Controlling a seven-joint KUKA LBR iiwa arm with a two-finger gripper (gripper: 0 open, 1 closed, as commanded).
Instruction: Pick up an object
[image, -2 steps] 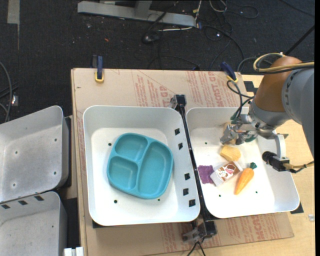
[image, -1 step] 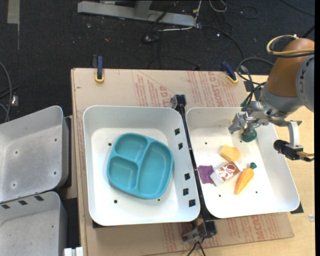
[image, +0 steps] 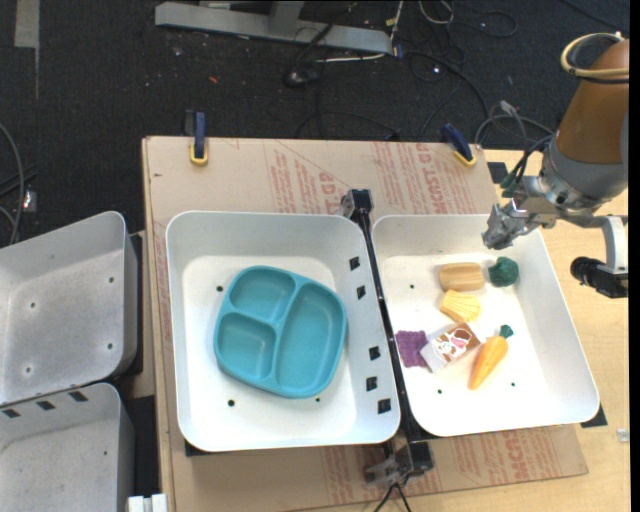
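The right bin (image: 560, 395) holds several small objects. A tan bread-like piece (image: 461, 276) lies near the back, with a dark green lump (image: 503, 270) just right of it. Below them sit a yellow ridged piece (image: 460, 305), a small pink-and-white carton (image: 450, 347), a purple piece (image: 410, 347) and an orange carrot (image: 488, 360). My gripper (image: 498, 234) hangs over the bin's back right part, just above the green lump and the tan piece. Nothing shows between its tips.
The left bin (image: 190, 250) holds a teal divided plate (image: 281, 330). A black divider with clips (image: 375, 300) runs between the bins. Two clamps (image: 199, 140) hold the cardboard base at the back. Spare white bins (image: 65, 290) lie at the far left.
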